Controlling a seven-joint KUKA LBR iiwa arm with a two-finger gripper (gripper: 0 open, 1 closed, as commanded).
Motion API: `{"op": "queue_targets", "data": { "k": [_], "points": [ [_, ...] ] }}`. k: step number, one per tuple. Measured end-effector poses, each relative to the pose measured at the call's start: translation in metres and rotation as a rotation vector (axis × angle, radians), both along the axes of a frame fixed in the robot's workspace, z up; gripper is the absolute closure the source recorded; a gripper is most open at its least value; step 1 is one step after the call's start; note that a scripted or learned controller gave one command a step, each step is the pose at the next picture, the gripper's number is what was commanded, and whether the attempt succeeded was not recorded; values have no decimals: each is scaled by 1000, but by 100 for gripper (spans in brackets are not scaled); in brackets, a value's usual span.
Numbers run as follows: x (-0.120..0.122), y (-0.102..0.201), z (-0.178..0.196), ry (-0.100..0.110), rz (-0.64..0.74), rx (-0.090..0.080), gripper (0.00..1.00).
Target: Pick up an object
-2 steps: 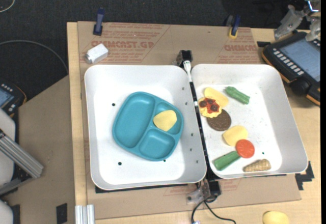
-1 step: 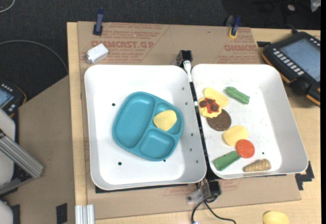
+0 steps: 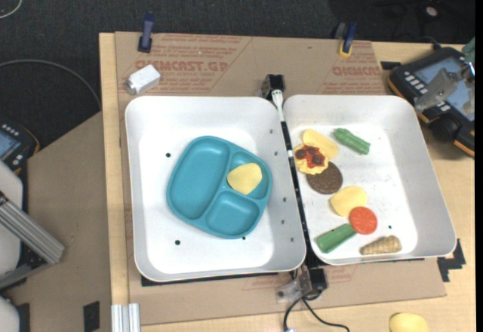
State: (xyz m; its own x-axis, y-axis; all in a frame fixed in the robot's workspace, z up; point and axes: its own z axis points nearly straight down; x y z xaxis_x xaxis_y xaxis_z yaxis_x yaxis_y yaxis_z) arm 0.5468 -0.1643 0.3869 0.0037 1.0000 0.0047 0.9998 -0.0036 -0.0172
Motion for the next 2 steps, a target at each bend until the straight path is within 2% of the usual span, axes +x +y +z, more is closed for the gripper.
{"op": "queue_targets", "data": {
  "k": [1,2],
  "points": [
    [-39,9,159,-37,5,-10,0],
    [-37,9,160,-24,5,-9,100]
  ]
}}
